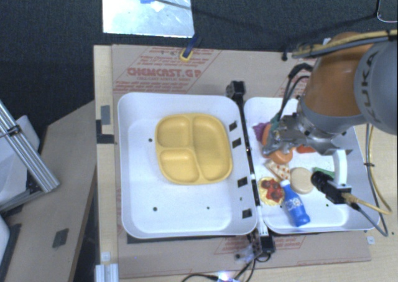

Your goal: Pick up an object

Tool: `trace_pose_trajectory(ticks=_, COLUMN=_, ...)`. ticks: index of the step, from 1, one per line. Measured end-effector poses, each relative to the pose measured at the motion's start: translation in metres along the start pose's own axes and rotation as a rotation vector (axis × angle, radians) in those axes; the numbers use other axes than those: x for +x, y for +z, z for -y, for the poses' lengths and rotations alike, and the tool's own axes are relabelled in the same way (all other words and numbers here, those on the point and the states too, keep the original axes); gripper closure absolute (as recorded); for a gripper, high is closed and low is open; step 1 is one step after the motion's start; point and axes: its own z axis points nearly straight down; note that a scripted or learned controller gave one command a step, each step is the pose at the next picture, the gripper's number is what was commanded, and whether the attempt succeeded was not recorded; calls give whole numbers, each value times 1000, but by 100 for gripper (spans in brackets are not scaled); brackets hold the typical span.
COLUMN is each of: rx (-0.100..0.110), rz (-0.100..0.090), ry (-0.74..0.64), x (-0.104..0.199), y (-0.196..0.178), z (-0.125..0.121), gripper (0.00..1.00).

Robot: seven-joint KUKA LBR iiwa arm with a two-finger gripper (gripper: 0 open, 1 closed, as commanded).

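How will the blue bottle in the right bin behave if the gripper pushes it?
The blue bottle lies on its side, so it may roll. It looks like small plastic, probably light and stiff. The items touching its cap end might block it.

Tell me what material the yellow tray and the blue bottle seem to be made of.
The yellow tray looks like moulded plastic with a matte finish: one even colour, rounded compartments. The blue bottle also seems plastic, slightly glossy, with a white cap; it is too small to be sure.

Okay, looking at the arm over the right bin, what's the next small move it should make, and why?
Probably a short, straight descent. The gripper hangs over the cluster of toy food in the right bin, near the purple piece and the pizza slice, with nothing visibly between its fingers.
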Motion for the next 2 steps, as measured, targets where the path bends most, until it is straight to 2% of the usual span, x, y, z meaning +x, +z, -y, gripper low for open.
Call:
trace_pose_trajectory(ticks=1, rx=-1, rz=-1, ry=-1, x=-2, y=-4, z=4, gripper=100)
trace_pose_trajectory(ticks=2, rx=-2, rz=-1, ry=-5, x=12, y=2, z=-3, gripper=100)
